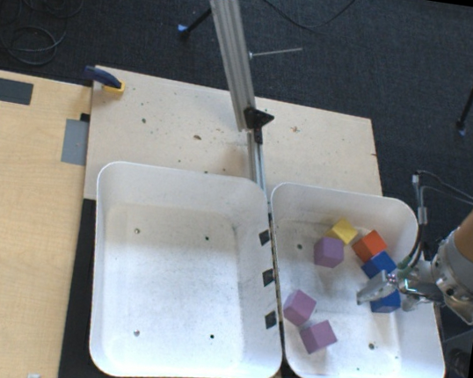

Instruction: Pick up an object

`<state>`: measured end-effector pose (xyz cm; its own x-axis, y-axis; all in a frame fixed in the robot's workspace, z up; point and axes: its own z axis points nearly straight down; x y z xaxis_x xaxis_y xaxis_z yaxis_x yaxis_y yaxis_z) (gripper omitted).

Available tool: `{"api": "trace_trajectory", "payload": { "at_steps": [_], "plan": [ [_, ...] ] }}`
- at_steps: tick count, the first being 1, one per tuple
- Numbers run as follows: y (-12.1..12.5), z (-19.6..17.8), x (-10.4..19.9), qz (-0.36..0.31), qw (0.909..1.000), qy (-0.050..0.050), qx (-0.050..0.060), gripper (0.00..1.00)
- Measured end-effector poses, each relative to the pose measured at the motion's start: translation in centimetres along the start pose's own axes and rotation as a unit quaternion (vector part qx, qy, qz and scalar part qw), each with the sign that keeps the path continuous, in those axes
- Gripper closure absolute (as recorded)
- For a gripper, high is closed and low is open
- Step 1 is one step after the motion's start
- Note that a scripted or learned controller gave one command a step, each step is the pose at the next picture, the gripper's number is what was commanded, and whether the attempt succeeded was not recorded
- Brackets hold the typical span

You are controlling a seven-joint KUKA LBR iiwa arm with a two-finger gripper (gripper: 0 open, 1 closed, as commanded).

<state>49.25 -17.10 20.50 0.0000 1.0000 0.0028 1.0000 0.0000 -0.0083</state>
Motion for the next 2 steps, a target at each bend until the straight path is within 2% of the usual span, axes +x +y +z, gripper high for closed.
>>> {"api": "trace_trajectory", "payload": {
  "at_steps": [1, 2],
  "plan": [
    [0.1, -0.2, -0.1, 0.001, 1.0000, -0.001, -0.003, 0.00],
    [-0.5, 4.4, 0.5, 0.001, 1.0000, 0.000, 0.000, 0.00]
  ]
}}
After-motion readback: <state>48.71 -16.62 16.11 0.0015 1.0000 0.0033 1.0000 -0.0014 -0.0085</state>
